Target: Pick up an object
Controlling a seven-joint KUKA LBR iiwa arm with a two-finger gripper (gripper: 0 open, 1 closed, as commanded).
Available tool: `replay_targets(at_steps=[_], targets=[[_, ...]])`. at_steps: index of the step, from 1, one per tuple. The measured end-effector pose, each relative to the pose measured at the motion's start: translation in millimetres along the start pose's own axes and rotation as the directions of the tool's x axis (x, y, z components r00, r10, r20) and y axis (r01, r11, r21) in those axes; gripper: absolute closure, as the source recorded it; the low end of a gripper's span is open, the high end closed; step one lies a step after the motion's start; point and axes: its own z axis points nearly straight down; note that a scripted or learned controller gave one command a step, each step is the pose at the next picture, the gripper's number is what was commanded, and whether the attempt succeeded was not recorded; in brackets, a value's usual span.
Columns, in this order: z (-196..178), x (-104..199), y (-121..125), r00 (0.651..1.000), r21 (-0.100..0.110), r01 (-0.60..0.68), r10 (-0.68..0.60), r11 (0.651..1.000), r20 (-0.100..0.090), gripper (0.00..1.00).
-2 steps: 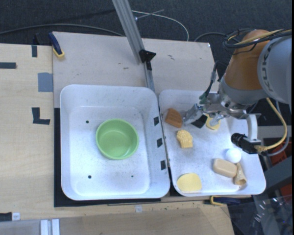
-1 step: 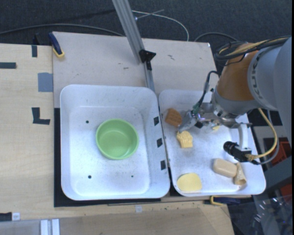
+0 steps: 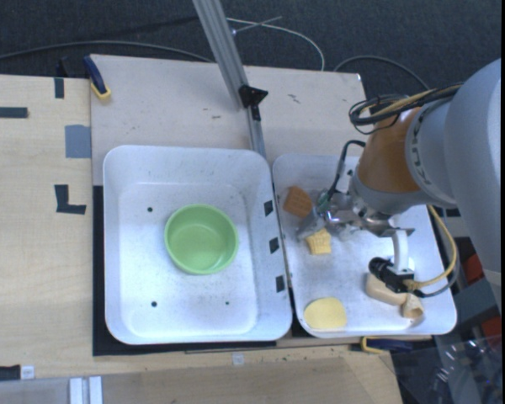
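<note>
Dark carpet is showing along the top of the frame, and below it a pale wooden bench (image 3: 34, 251) is carrying two shallow white bins side by side. A metal pole (image 3: 220, 32) is slanting down from the top centre toward the gap between them.

In the left bin (image 3: 126, 310), a green bowl (image 3: 201, 239) is sitting upright near the middle.

The grey arm (image 3: 471, 141) with its orange band is reaching in from the right edge over the right bin (image 3: 353, 331). The gripper (image 3: 323, 217) is hanging low in that bin's upper left part. From this angle I cannot tell how wide it is standing or whether it has hold of anything.

An orange-brown block (image 3: 297, 201) is lying just left of the gripper, near the bin's left wall. A small yellow block (image 3: 319, 242) is lying just below the gripper, very close to it. A round yellow piece (image 3: 325, 314) is resting against the bin's bottom edge, well apart from both. What may be a tan piece (image 3: 385, 290) is lying toward the lower right corner, though the view there is too cluttered to be sure.
</note>
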Motion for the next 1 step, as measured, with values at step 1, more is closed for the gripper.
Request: replay_targets(at_steps=[1], targets=[[-12.1, 0.9, 0.4, 1.0, 0.0, 0.001, -0.001, 1.0, -0.002, 1.0]])
